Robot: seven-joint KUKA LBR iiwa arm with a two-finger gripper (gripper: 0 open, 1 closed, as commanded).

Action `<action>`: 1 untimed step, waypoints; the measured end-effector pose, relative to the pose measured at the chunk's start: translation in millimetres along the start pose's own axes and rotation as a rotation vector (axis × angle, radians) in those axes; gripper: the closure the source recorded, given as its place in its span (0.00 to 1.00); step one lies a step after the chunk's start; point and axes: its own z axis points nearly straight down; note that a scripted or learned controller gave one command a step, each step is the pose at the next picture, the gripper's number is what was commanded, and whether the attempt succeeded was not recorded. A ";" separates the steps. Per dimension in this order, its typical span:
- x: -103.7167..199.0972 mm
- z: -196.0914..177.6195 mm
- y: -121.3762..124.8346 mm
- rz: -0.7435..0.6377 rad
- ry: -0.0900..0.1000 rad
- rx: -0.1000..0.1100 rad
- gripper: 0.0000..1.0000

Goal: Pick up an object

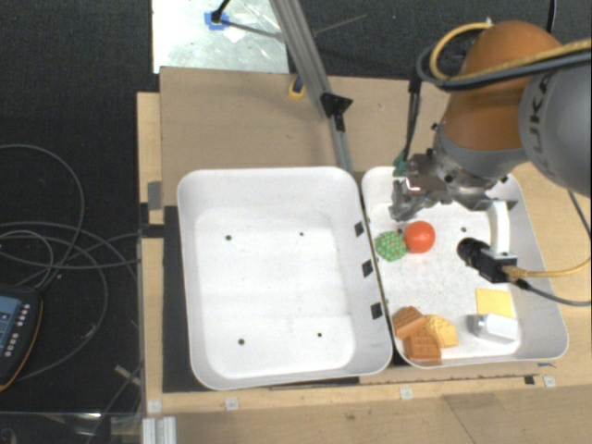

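Observation:
My gripper (403,207) hangs over the far left part of the right bin (546,317), just above and beside a red tomato-like ball (421,237). A bumpy green ball (390,246) lies touching the red one on its left. Nearer the front of the bin sit brown waffle-like pieces (417,334), a yellow block (495,301) and a small grey-white piece (489,327). Nothing is visibly held.
The left white bin (199,276) stands beside the right one, with black clips on the shared wall (367,268). A grey pole (310,58) slants over the bench's far edge. Cables lie on the dark floor at left.

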 end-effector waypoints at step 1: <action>53.8 7.7 -18.9 -0.002 0.001 -0.001 1.00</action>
